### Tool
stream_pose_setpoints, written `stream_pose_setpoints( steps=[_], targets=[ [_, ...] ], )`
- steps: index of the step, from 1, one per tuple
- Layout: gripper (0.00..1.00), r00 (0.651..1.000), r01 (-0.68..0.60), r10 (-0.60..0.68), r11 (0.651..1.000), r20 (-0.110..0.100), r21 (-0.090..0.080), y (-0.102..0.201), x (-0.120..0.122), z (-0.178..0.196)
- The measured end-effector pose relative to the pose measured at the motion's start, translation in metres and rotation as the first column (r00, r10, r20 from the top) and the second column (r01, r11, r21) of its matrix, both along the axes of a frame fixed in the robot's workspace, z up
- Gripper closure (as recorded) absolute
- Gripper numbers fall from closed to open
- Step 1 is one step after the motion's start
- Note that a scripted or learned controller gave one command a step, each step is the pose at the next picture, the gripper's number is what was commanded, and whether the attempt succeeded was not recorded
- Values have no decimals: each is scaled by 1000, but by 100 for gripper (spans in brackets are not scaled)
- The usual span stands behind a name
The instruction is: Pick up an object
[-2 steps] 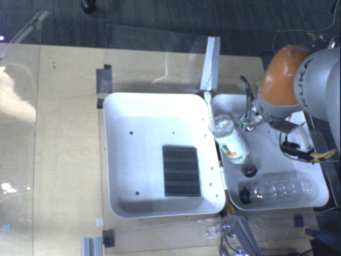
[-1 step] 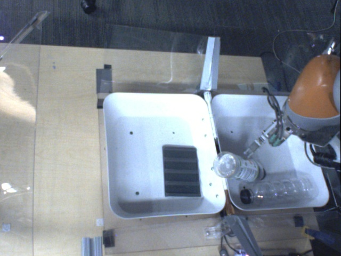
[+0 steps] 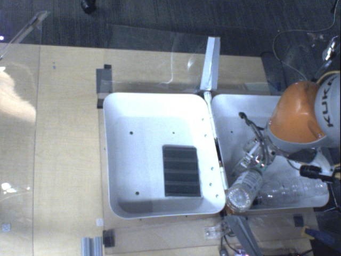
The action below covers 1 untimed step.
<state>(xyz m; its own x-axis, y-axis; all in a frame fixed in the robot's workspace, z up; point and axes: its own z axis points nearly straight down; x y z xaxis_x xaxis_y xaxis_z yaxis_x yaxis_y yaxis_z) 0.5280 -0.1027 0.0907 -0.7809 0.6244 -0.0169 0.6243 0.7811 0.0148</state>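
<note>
two white bins sit side by side on our bench. we see a black ribbed block (image 3: 181, 170) lying flat in the left bin (image 3: 122, 143). in the right bin (image 3: 229, 116) our gripper (image 3: 254, 156) reaches down beside a clear plastic bottle (image 3: 244, 190) at the bin's near left corner; we cannot tell its grip state.

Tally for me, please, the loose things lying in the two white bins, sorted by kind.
Dark ribbed rectangular pad, in the left bin: 1
Clear plastic bottle, in the right bin at its near left corner: 1
Total: 2
</note>
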Motion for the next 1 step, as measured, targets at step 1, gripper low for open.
stream_pose_setpoints(
  steps=[1],
  targets=[
    [100,1000,2,-2,1000,8,1,1,3,12]
  ],
)
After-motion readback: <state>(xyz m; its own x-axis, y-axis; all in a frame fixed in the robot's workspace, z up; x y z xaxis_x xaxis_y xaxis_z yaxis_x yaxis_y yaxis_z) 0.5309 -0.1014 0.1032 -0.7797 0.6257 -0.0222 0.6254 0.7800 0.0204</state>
